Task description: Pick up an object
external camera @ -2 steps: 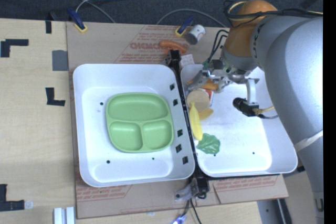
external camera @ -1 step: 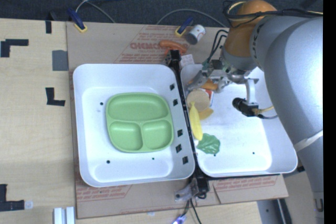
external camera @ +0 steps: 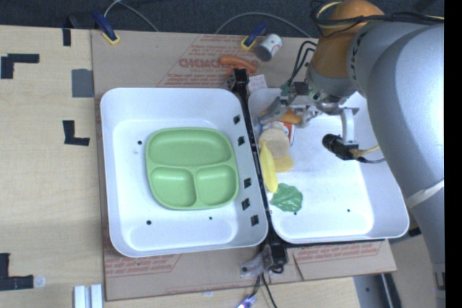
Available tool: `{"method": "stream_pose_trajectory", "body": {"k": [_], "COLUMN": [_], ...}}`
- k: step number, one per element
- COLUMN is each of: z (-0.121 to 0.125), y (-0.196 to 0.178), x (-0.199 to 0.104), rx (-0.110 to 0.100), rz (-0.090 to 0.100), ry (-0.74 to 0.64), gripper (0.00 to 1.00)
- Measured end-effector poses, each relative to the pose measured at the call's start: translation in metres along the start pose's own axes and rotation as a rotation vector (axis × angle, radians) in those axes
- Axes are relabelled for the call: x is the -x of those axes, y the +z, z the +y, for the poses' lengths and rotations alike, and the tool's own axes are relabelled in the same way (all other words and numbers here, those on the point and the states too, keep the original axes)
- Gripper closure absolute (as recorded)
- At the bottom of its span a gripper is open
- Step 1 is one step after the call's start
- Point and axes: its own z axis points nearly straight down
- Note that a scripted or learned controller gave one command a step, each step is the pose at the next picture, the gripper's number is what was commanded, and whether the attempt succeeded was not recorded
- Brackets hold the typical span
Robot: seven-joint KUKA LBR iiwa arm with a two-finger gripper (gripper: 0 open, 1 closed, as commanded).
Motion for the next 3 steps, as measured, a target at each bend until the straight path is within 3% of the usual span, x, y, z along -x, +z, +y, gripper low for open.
{"method": "stream_pose_trajectory", "body": {"k": [1, 2, 3], "z": [-0.002, -0.002, -0.002], "y": [0.004, 0.004, 0.004], "x": [-0.012, 0.006, -0.006], "rx": [-0.004, -0.002, -0.003], "rz": [-0.005, -0.006, -0.006], "ry": [0.001, 0.0, 0.001], "gripper": [0.0, 0.0, 0.0]}}
